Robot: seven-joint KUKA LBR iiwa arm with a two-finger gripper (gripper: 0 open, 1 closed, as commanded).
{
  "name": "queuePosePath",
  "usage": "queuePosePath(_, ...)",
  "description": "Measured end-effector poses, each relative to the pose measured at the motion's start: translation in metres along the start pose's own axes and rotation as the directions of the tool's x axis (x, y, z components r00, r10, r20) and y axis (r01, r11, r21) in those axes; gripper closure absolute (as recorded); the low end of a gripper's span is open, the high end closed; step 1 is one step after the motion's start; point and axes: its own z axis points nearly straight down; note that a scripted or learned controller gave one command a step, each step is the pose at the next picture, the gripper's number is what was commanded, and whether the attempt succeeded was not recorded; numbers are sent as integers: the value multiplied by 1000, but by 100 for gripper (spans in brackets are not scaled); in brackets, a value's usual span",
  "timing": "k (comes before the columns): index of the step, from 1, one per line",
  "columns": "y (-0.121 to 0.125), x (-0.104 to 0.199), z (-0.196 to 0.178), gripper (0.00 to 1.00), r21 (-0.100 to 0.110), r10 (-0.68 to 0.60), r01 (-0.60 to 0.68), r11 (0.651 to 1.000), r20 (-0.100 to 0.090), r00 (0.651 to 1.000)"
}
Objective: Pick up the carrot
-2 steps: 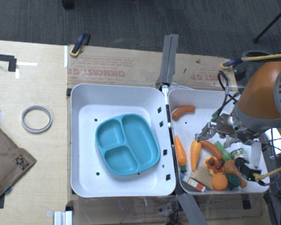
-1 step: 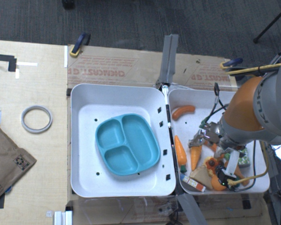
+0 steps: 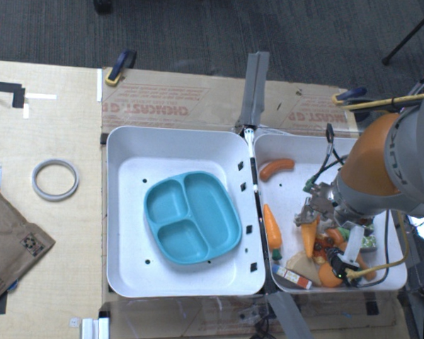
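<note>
One long orange carrot point(image 3: 271, 228) lies along the left wall of the right-hand shallow white bin point(image 3: 298, 144), pointing roughly top to bottom, right next to the divider between the bins. Heads up though, there's a second stubby orange piece point(image 3: 308, 237) just to its right that looks carrot-ish too, sitting right at the gripper point(image 3: 316, 219). Your gripper is down low in that bin over the clutter, and honestly you can't tell how wide it's spread or whether anything is in it, since the wrist hides that. So you're at the reach/grasp step, nothing clearly lifted yet. Next move, I'd guess: settle on one carrot, line up across its narrow width, and avoid the orange sausage-shaped toy point(image 3: 276, 168) and the round orange fruit point(image 3: 329, 275) nearby.
</note>
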Motion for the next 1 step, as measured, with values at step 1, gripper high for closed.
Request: queuePosePath(1, 21, 38, -91, 100, -1, -563, 563, 826, 2, 826)
